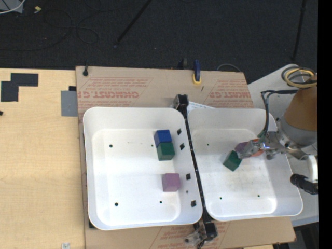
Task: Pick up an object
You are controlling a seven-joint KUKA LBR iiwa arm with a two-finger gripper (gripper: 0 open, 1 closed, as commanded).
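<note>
The green block point(232, 161) lies tilted in the right bin point(280, 204), well clear of the walls, with bare floor open in front of it and to its left; its long axis runs slantwise, its upper end toward the arm. The claw point(249, 150) reaches in from the right and touches the block's upper right corner, but I cannot tell whether it is spread or pressed together. In the left bin point(98, 211), a blue block point(162, 136) touches a dark green block point(165, 151), with a purple block point(170, 182) nearer the front.

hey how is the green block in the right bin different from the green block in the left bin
The right-bin green block sits tilted, corner-on to the bin walls, right beside the gripper; the left-bin green block sits squarer. The right one touches no other block, while the left one is pressed against a blue block. The left one looks a darker green. Both are small cubes of similar size.
</note>
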